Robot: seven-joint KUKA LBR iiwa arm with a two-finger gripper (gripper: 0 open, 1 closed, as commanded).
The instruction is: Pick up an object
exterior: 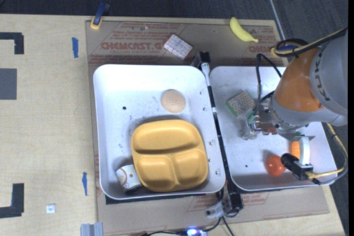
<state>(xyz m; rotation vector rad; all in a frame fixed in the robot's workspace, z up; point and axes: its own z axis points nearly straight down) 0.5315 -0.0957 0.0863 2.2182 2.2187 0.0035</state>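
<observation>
Right of centre, the arm point(318, 83) reaches into the right bin point(243, 177), its gripper point(255, 123) low over the white floor; whether it is open or clenched I cannot tell, the metal parts blur together. Just up and left of the gripper, near but apart, lies a small square sponge point(240, 102), speckled green-grey, flat and turned like a diamond, so no clear long axis. Lower right of the gripper sits a smooth round orange ball point(274, 165), and beside it an orange stick point(296, 148) standing roughly up-and-down in the frame. Over in the left bin point(108, 119) rests a glossy yellow tray point(168, 153) with three rounded compartments, a tan disc point(173, 100) above it, and a small white cup point(128, 176) tipped at its lower left corner.
</observation>
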